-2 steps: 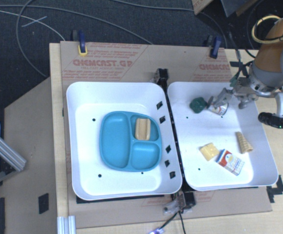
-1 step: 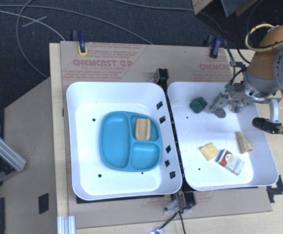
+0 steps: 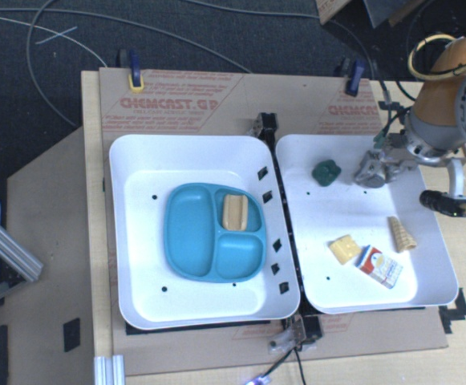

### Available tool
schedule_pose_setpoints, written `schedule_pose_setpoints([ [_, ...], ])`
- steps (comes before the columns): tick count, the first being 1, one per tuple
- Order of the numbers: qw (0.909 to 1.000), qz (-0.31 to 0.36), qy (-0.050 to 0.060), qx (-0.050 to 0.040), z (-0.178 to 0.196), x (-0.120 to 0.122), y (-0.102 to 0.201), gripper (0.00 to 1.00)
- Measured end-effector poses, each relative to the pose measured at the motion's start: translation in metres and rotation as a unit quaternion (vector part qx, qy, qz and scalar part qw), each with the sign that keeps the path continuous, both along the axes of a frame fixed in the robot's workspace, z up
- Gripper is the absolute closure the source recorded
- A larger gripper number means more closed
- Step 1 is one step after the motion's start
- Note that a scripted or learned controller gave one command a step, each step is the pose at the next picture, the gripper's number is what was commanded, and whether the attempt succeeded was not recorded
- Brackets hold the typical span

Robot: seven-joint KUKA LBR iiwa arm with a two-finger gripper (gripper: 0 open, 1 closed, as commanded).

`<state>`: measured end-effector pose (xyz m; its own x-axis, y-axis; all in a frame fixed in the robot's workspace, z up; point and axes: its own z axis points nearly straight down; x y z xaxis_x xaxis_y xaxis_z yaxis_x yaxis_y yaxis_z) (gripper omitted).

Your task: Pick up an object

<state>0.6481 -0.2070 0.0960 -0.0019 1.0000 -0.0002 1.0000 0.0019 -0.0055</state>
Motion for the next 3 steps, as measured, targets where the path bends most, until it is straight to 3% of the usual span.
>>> schedule_pose_setpoints([
  [1, 1.0, -0.001, -0.006, -0.0007, 0.045, -0.002, 0.003, 1.0],
  [3, 1.0, 0.0, -0.007, -0.0011, 0.151, 0.007, 0.01, 1.0],
])
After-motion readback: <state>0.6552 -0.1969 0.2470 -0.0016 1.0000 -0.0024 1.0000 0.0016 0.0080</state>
